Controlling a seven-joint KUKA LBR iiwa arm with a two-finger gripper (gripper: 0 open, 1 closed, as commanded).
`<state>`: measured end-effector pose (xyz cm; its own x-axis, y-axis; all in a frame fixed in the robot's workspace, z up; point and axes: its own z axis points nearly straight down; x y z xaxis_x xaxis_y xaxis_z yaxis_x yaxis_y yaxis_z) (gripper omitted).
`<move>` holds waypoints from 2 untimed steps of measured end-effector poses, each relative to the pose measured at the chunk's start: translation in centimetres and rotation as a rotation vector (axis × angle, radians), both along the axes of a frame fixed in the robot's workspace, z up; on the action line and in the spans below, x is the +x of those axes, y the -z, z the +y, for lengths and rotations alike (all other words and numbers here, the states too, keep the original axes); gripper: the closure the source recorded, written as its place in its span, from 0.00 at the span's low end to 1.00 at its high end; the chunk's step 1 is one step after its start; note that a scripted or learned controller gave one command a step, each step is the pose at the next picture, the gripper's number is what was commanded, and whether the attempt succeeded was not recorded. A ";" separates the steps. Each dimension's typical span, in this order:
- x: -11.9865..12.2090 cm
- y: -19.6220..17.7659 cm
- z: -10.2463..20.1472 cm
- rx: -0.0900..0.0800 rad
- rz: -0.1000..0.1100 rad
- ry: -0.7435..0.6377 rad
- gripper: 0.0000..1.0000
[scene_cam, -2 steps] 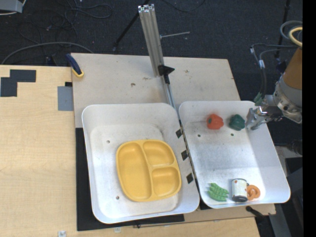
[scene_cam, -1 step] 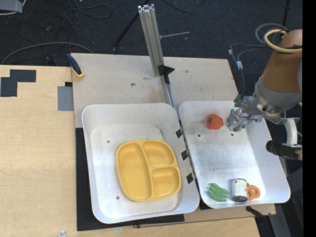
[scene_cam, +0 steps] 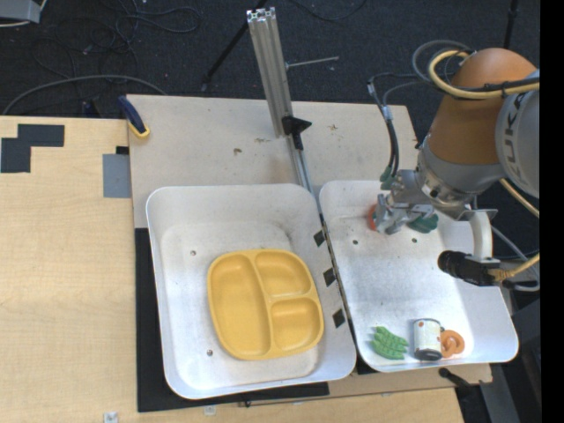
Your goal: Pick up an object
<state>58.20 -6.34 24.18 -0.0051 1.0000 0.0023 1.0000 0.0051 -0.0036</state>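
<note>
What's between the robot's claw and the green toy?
Just bare white bin floor between the gripper and the green toy, seen from the overhead camera.

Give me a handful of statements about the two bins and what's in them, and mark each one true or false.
1. The yellow divided plate lies in the left bin. True.
2. The green toy lies inside the plate. False: it lies in the right bin, near its front edge.
3. The end effector is over the right bin. True.
4. The small can is at the back of the left bin. False: it lies in the right bin's front corner, beside an orange piece.
5. The plate has three compartments. True.
</note>
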 end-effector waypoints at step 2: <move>1.1 -0.8 9.8 -0.001 -0.002 0.000 1.00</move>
<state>59.27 3.44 24.95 -0.0051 1.0000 0.0014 1.0000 0.0051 -0.0020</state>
